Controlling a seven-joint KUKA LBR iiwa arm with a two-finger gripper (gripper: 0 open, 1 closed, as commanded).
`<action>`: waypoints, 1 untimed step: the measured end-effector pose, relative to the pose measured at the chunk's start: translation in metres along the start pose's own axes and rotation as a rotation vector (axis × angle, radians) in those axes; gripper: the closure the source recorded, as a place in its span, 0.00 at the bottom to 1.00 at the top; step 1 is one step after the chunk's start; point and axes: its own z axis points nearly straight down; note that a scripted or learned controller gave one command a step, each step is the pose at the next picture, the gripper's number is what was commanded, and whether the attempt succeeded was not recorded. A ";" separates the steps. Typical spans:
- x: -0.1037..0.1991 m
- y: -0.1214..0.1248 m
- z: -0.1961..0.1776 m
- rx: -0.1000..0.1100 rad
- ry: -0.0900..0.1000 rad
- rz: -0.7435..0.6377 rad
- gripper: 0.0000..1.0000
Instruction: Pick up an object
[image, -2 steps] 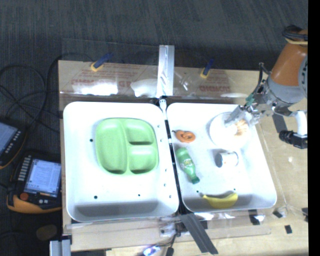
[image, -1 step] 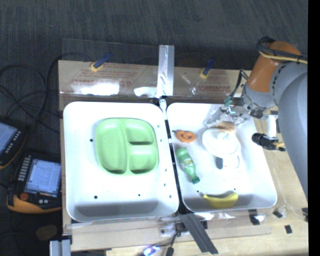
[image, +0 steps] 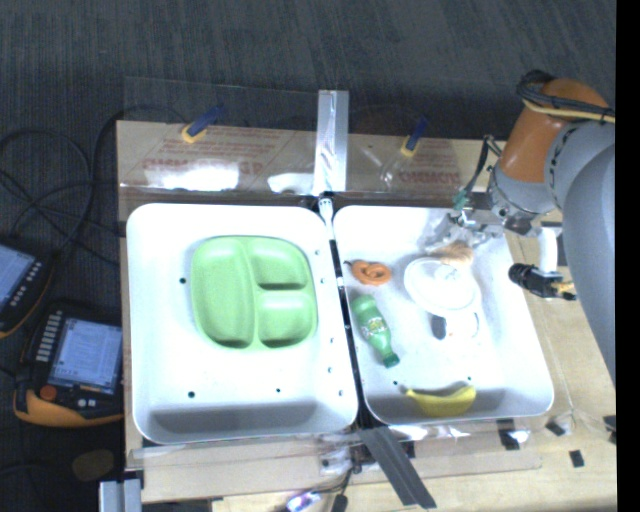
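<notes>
While a green plastic divided tray (image: 253, 291) is lying in the left white bin (image: 150, 330), an orange ring-shaped toy (image: 371, 271), a green plastic bottle (image: 373, 328), a yellow banana (image: 440, 400) and a white cup (image: 441, 284) are sitting in the right white bin (image: 520, 370). Up at that bin's far right corner, the gripper (image: 462, 228) is hanging just beyond the cup.
</notes>
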 end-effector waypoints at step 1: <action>0.042 -0.006 -0.090 -0.001 -0.009 0.145 1.00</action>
